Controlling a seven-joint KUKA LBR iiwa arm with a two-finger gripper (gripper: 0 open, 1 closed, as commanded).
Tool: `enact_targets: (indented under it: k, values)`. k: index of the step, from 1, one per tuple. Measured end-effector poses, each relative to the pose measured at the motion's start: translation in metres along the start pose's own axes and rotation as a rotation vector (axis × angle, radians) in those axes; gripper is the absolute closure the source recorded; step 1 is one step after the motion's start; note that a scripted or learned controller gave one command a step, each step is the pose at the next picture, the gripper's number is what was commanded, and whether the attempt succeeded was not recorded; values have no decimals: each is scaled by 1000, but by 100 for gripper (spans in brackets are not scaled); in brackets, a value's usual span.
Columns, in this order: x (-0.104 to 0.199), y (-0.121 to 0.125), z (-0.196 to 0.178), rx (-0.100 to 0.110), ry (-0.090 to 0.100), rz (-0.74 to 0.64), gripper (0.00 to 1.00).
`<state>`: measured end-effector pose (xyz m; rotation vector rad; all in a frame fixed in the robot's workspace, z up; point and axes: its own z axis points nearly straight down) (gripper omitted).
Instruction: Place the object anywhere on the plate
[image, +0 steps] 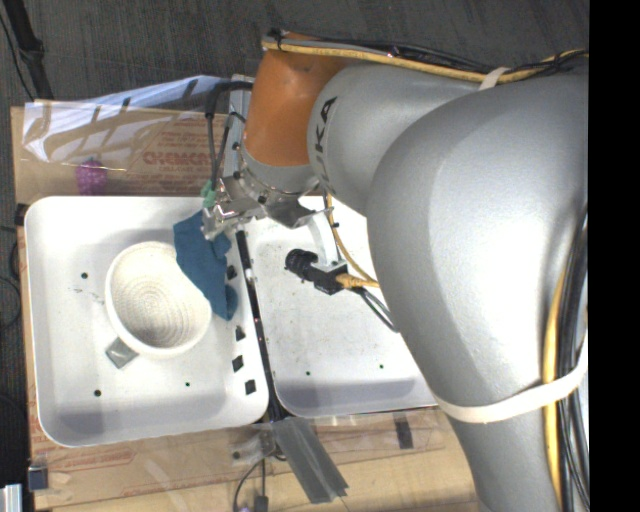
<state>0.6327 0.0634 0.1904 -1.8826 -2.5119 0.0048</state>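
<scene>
Blue cloth (206, 270) hangs from gripper (218, 222), draped at the white plate (155, 300) rim (left bin (60, 400)). Jaws pinched on the cloth's top edge.

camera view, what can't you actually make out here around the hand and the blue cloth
- Hand in the camera view: whether it is open or shut, because the arm's wrist covers it from above.
- Blue cloth: its top edge runs under the hand, so a grasp cannot be confirmed.
- Plate: its right rim is covered by the cloth.
- Right bin: its far right side is hidden behind the grey arm.
- Small grey item at the plate's lower left: too small to identify.
</scene>
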Motion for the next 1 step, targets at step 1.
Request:
enact_targets:
  k: [1]
  values:
    - [0,0,0,0,0,-1,0]
